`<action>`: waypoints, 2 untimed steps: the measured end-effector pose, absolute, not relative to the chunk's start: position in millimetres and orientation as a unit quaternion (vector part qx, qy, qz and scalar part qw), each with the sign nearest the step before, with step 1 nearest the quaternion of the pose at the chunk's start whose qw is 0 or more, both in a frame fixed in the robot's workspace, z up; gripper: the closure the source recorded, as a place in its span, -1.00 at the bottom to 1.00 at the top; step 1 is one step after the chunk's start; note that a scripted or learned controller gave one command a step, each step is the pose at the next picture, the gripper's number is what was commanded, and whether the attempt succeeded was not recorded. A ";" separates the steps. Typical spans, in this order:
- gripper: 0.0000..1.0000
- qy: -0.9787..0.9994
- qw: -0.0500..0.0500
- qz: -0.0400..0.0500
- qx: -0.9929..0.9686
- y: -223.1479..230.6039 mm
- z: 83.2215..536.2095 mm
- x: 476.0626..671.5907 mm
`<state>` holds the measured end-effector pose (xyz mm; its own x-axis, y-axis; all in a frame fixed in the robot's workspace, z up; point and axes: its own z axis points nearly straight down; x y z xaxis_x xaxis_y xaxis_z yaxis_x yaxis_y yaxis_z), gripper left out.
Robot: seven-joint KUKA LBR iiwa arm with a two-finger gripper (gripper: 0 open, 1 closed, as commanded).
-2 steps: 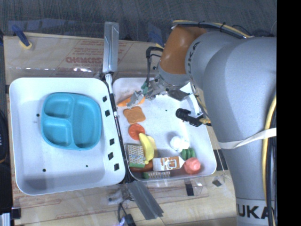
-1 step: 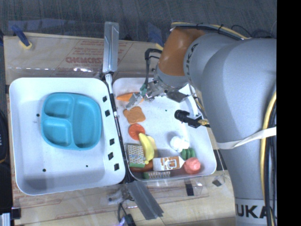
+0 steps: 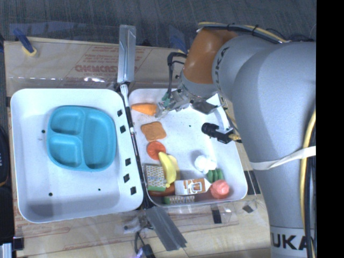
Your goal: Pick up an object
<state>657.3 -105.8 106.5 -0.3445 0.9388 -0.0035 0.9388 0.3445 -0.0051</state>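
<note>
Gripper [image 3: 164,105] low in right bin, touching carrot [image 3: 143,109].

The carrot [image 3: 143,109], orange and tapered, lies flat at the far left of the right bin [image 3: 231,160], near the wall, with its thick end beside the hand [image 3: 167,105]. Just nearer lies a flat brown toast [image 3: 153,130], and below it a red tomato [image 3: 156,149] touching a yellow banana [image 3: 169,166]. A small carton [image 3: 192,187] lies on its side along the near wall, with a pink fruit [image 3: 220,189] at its right and a white ball [image 3: 203,163] above.
</note>
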 end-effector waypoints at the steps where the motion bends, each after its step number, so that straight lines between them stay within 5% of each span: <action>1: -1.00 -0.820 0.000 0.003 -0.572 -105.6 106.3 657.2; 2: -1.00 -0.833 0.002 0.001 -0.553 -105.0 91.2 605.3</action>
